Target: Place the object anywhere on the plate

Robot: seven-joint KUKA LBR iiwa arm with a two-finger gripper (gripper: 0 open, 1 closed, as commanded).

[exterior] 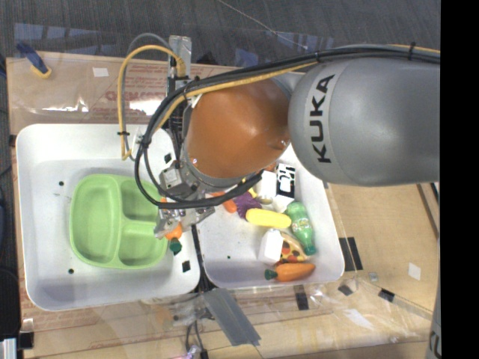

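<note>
Camera view: green divided plate (105, 223), glossy.

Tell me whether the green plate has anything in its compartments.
Empty as far as visible: the green plate shows bare compartments. The gripper overlaps its right edge with something orange by it; held or not, cannot tell.

2 white bins (30, 200), 1 green plate (101, 219) w/ 3 compartments, 1 arm (359, 103) w/ 1 gripper (172, 226). Right bin toys: 1 yellow banana (268, 218), 1 carrot (293, 271), 1 green bottle (301, 226), 1 pizza slice (294, 254), 1 white block (270, 246). Others are hidden under arm, can't count.
</note>
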